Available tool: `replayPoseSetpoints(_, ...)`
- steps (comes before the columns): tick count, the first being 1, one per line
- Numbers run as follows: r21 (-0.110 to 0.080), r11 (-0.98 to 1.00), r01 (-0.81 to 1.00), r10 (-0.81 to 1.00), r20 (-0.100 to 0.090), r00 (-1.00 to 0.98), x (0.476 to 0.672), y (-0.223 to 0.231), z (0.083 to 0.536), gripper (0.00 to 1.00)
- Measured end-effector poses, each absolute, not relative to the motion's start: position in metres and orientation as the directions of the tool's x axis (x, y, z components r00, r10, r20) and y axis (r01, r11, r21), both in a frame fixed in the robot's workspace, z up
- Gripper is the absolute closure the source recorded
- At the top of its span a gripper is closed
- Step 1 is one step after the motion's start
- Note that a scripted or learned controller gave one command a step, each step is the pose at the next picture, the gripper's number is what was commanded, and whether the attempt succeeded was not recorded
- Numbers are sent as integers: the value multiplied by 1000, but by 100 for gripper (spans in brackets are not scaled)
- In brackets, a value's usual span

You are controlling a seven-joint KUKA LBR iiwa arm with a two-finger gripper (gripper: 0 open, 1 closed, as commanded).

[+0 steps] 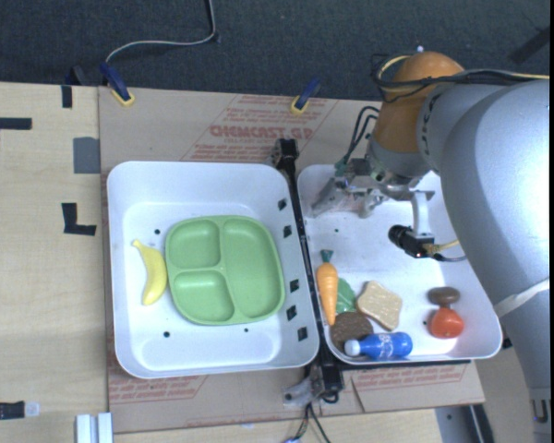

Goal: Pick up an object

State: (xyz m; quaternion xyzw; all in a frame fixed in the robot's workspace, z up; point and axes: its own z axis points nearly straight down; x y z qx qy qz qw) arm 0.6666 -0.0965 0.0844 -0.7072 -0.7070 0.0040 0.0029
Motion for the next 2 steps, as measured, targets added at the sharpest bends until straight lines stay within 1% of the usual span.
replayPoseSetpoints(1, -10, 0, 1000, 1000, -2, 0, 667, -96, 84, 0)
replayPoseSetpoints(2, -9, 1, 1000, 1000, -4, -1, 667, -97, 94, 100)
